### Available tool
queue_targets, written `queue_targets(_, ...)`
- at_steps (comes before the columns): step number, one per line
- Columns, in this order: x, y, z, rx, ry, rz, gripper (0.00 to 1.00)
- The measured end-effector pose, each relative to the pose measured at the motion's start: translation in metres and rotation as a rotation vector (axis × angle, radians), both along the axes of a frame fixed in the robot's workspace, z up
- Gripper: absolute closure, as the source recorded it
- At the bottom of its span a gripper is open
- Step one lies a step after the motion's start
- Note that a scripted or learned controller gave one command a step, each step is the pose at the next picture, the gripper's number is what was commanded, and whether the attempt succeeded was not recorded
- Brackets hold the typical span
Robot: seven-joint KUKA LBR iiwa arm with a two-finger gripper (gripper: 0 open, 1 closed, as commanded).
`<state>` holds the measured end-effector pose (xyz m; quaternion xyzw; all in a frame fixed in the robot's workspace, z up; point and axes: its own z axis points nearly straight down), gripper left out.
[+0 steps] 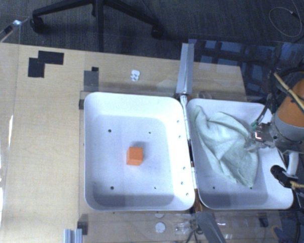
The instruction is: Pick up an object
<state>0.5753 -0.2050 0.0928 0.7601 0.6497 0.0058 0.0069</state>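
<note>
Closest to the front lay the low rim of the right bin (pixel 274 199), white, smooth and hard, with round corners. I think its walls were there to keep things from sliding away. In that bin lay the cloth (pixel 224 142), pale, soft and full of wrinkles, bunched in a heap that went from the back corner down to the front. My gripper (pixel 256 135) sat low at the right edge of the cloth, touching it or very nearly. I think it was there because the cloth was the thing nearest to my arm to pick up. I could not tell if my gripper was apart or together, or if it had any cloth in it. Well to the left of the cloth, in the left bin (pixel 114 187), sat a small orange cube (pixel 135 156), flat-sided with sharp edges, all alone. Farther back and left of the cloth were black marks (pixel 44 63) on the tan wooden bench (pixel 45 154).
</note>
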Motion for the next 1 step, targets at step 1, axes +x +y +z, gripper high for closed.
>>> queue_targets(1,0.0353,0.0911,0.1725,0.001,0.013,0.086,1.0)
